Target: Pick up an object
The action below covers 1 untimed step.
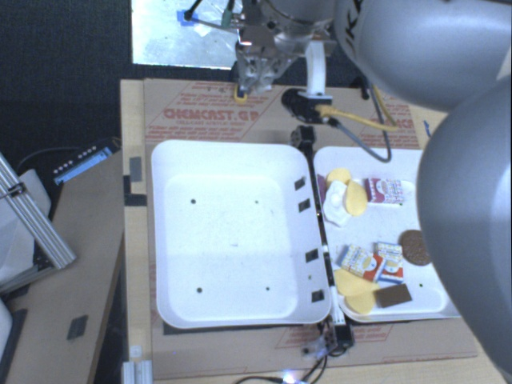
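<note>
Your claw (254, 74) hangs past the far edge of the tabletop (200, 110), well away from the things. You cannot tell if it is apart or together. It could grab nothing from there. The left bin (172, 166) has nothing inside. The right bin (436, 302) holds cookies (414, 247), packets (386, 190) and yellow pieces (355, 199).

You see a flat brown cardboard sheet (210, 112) with red letters on the table (88, 238), and silver metal rails (36, 222) at the left.
</note>
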Each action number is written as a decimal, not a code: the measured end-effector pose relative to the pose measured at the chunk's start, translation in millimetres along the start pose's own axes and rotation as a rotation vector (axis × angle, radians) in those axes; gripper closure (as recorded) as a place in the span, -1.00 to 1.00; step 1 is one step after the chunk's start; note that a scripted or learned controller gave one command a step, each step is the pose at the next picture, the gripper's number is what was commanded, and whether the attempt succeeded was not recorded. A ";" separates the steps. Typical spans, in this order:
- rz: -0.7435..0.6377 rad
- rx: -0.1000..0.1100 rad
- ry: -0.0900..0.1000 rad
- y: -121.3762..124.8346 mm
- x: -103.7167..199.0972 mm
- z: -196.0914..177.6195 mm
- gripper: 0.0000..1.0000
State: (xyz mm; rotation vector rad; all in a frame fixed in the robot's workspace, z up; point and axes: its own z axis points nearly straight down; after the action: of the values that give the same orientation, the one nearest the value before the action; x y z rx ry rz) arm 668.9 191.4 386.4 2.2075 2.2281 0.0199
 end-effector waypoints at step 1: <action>0.002 -0.001 0.001 -59.8 1.4 -125.9 1.00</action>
State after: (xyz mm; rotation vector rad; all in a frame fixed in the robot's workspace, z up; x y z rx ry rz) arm 607.5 191.6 511.6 2.2093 2.2263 0.0222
